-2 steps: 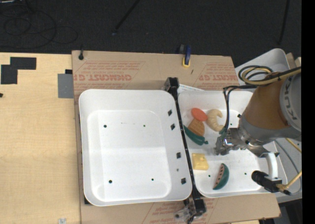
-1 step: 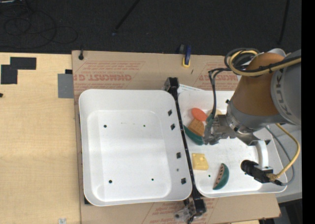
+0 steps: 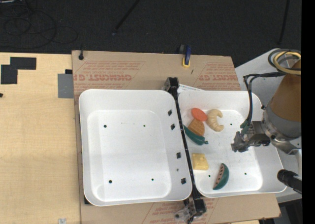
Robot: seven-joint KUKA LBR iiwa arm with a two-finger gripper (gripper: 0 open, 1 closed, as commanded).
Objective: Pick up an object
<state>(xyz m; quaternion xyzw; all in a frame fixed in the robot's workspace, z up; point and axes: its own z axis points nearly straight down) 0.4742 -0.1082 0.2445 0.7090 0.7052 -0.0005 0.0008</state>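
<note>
A grey KUKA arm (image 3: 284, 119) with a broad orange band above the wrist, black cable looping alongside, ends in a dark metallic end effector (image 3: 239, 145), its detail blurred.

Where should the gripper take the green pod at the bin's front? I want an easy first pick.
Probably across the narrow middle of the green pod, coming straight down. It lies flat, long and slim, apart from the yellow block, so the fingers should have room on both long sides.
</note>
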